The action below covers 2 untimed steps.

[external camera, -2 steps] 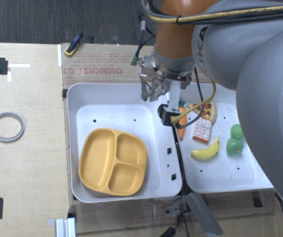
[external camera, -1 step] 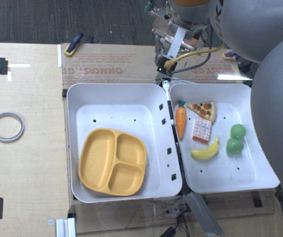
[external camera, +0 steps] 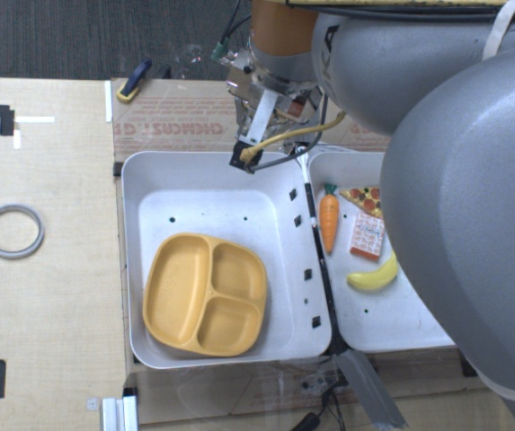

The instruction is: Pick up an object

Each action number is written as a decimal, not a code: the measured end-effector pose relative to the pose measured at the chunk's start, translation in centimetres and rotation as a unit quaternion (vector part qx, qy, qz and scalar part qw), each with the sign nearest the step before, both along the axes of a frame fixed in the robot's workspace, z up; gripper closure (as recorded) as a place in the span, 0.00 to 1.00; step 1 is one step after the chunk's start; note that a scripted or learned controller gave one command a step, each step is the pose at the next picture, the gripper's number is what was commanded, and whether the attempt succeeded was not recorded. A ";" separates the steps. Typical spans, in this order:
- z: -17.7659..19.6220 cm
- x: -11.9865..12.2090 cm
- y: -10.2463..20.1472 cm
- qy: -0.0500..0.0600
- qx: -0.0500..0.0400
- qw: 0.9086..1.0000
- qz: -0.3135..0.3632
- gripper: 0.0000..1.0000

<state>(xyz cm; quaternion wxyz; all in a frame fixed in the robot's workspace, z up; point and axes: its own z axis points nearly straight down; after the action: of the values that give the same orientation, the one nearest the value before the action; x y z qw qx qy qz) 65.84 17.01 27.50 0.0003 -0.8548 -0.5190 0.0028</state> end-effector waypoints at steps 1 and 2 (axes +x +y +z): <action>13.7 0.1 -2.5 -0.001 0.000 0.988 -0.152 1.00; 2.2 -2.5 2.8 -0.001 0.000 0.992 -0.123 1.00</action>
<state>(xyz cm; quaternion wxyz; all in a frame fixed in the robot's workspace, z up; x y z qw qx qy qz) 63.30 19.78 29.70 -0.0004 -0.9121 -0.4100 0.0020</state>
